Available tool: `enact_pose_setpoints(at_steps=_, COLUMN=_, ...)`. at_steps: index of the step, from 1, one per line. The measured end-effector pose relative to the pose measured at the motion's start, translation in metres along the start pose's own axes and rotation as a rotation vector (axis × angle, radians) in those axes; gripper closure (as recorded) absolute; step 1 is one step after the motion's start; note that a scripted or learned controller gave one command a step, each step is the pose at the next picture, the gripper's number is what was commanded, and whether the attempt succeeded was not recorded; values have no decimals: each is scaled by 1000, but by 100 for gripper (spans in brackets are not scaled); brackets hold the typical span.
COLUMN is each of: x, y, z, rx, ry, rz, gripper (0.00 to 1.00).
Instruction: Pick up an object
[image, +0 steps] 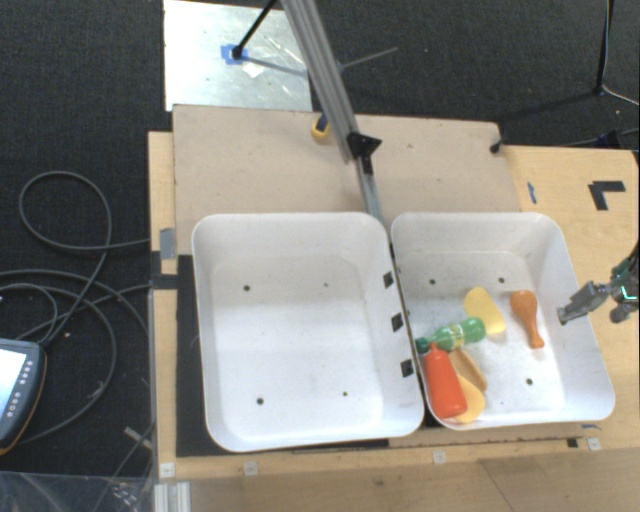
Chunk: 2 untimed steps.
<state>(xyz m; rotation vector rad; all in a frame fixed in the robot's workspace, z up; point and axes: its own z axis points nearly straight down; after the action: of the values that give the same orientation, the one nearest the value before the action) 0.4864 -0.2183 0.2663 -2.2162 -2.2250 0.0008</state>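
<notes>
Camera view: looked down at a slant on two shallow white bins set side by side on a light wooden desk (470, 160).
Objects: four small items lay in the right bin (572, 262), bunched in its near left part.
Red item: a red bottle-shaped piece (444, 382) lay near the bin's front left corner, on top of a tan piece (473, 384) that showed beside and beneath it.
Green item: a small green bottle (460, 333) lay on its side just above the red one, its end toward the wall between the bins.
Yellow item: a pale yellow oval piece (485, 309) rested against the green bottle's right end.
Orange item: an orange drumstick-shaped piece (528, 315) lay apart from the rest, toward the bin's right wall.
Gripper: the gripper (575, 308) came in from the right edge and hung over the right bin's right rim, near the orange piece but not touching it.
Fingers: too small and dark to tell whether they were spread or pressed together; nothing was seen between them.
Left bin: the left bin (215, 240) sat touching the right one, with black clips on the shared wall.
Surroundings: a grey pole (330, 85) slanted across the board behind the bins; black cables (65, 240) looped on the dark floor to the left, beside a handheld screen (15, 385).
</notes>
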Motion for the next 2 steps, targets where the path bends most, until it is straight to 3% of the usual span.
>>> enact_pose_setpoints(at_steps=1, x=0, y=1, z=-2, rx=-3, ry=-1, rz=0, gripper=0)
enact_pose_setpoints(at_steps=2, x=10, y=-1, z=56, rx=1, ry=1, rz=2, gripper=0)
